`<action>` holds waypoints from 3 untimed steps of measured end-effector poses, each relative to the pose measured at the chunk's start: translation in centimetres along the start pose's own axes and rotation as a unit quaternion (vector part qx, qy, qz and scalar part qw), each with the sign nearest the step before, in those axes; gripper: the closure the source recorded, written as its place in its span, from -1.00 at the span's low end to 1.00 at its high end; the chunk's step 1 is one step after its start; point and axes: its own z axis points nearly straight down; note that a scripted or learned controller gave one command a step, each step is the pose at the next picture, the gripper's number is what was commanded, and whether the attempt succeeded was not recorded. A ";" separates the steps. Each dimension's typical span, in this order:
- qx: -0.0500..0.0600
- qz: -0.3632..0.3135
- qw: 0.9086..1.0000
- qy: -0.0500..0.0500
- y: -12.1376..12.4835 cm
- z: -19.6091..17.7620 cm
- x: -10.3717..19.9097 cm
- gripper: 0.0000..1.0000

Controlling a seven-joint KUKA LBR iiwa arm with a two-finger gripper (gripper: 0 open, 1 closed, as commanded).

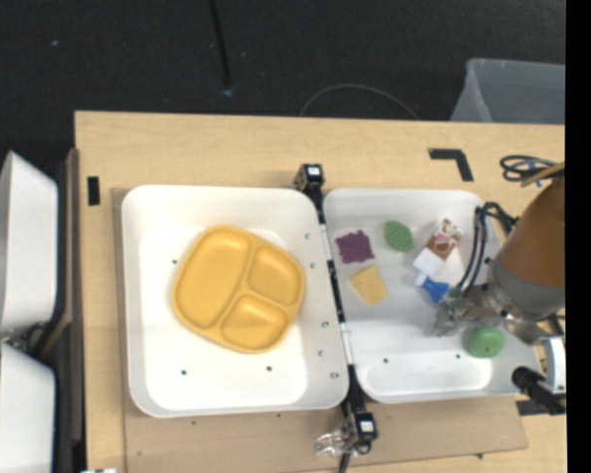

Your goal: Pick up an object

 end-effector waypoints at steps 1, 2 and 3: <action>-0.002 -0.004 1.000 -0.001 0.3 -6.4 0.2 1.00; -0.002 -0.005 1.000 -0.001 0.5 -11.8 0.0 1.00; 0.000 -0.007 1.000 0.001 2.0 -11.8 4.8 1.00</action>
